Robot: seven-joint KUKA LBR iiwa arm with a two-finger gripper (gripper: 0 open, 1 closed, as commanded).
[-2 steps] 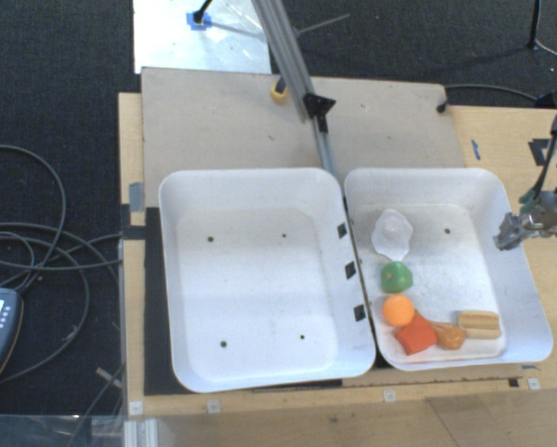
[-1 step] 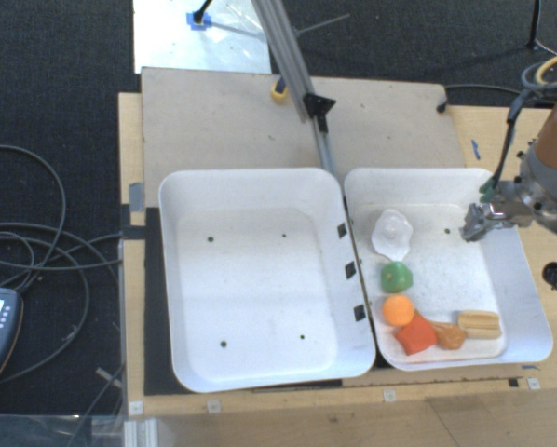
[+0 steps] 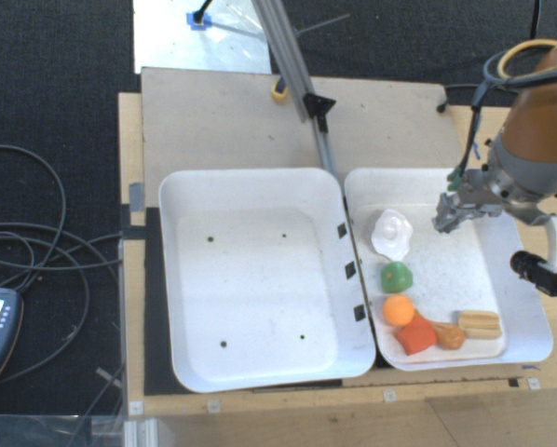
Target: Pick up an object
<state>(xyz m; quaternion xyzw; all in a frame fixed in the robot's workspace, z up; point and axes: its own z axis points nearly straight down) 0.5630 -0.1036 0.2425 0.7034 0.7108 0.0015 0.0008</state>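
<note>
While poised over right bin [image 3: 525, 338], far side: claw [image 3: 449, 214] carrying nothing, grip state impossible to tell | white lump [image 3: 391, 234], green ball [image 3: 397, 276], orange ball [image 3: 399, 310], red block [image 3: 415, 335], tan roll [image 3: 479, 323] all resting in bin | pick not yet begun; descent, grasp, lift remaining.

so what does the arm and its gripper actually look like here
The arm is grey with a broad orange band above the wrist. A yellow cable loops over its top beside darker cables. The gripper is small, grey metal. A black fitting juts out beneath the arm.
</note>
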